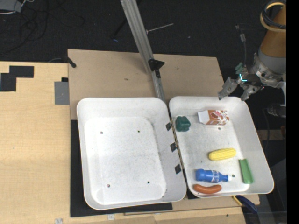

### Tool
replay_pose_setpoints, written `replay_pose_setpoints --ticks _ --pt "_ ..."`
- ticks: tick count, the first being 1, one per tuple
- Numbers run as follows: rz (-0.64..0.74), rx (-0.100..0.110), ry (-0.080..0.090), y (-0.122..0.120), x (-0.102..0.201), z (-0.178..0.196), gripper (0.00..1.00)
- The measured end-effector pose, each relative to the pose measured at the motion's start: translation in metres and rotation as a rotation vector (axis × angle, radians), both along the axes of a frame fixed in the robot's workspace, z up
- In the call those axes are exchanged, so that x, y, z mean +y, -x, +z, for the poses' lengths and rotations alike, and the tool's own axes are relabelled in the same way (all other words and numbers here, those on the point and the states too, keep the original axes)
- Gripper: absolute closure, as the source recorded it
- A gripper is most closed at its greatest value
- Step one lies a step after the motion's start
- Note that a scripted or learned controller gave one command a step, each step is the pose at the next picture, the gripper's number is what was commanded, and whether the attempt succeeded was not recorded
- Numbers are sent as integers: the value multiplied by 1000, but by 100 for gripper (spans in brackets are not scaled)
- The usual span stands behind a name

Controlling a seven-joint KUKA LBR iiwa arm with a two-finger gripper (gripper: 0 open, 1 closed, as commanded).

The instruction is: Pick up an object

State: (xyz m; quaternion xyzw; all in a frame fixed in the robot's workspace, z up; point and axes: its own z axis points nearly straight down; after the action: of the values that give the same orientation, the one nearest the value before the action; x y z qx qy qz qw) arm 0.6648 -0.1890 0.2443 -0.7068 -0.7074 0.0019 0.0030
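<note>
– The gripper [237, 90] hangs above the far edge of the right bin [261, 153], near its far right corner. Its two fingers are spread apart and there is nothing between them. So I think the picking is not yet begun.

– Which object would you take, if you are the program?

– The nearest one is the small carton [214, 117], white with red and brown print. It lies in the far part of the right bin, just below the gripper as we look at it. Its long axis runs almost left to right across the bin, with the white pointed end to the left, toward the green lump [182, 123].

– Then how to do it well?

– In my judgement, the arm should come down straight over the middle of the carton and close the fingers across the short side, so at a right angle to that long axis. If it closes along the length, the opening may be too narrow. Also it should stay away from the bin wall, because the carton is near to it.

– And the others?

– The yellow corn [222, 154] lies nearly the same way, slightly tilted, its right end a bit farther from us. The green stick [245, 171] points along the bin's right wall. The blue bottle [211, 176] and the sausage [207, 188] lie left to right at the near end, close together, so harder to separate. The left bin [93, 111] holds no object.
</note>
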Motion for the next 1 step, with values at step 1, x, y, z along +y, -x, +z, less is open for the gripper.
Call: replay_pose_setpoints --ticks 1 --pt "4 -4 1 -1 0 3 0"
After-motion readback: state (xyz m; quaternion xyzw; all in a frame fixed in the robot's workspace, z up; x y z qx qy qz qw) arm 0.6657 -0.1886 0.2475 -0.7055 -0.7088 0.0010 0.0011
